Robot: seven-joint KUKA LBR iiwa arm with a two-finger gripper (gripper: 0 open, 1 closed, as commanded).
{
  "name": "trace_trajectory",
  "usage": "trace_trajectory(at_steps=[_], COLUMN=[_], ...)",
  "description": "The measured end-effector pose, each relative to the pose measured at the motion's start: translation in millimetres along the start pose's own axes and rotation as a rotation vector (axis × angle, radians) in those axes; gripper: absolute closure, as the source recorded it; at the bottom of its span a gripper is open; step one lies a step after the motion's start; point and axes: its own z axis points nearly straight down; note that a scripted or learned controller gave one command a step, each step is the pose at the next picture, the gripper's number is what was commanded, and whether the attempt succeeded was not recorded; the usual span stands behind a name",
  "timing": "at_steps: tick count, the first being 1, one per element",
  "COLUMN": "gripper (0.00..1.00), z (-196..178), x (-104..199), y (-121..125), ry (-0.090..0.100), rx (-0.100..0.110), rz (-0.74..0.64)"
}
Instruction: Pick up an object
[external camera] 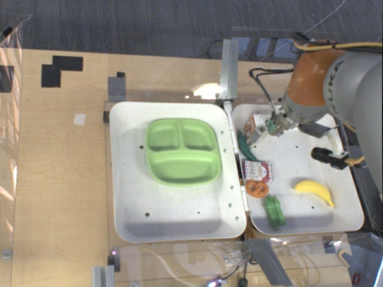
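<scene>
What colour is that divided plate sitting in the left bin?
The divided plate is light green all over, plain with no pattern; the camera view shows it clearly.

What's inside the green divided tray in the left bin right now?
The green divided plastic tray sits in the left white bin. All three of its compartments show bare green plastic with nothing lying in them. What lies underneath the tray is covered and cannot be seen.

Green tray (182, 151) — smooth matt plastic; bins (128, 178) glossy white; bench (60, 178) — pale wood.
</scene>
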Motion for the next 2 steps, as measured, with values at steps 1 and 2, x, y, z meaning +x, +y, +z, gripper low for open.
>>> trace_trajectory(at_steps=[1,2], gripper=[0.00,0.00], z=[1.8,2.1], x=[-7.3,-10.1], y=[15.1,15.8], ry=[0.020,0.016], rx=[0.033,0.024], rz=[0.143,0.058])
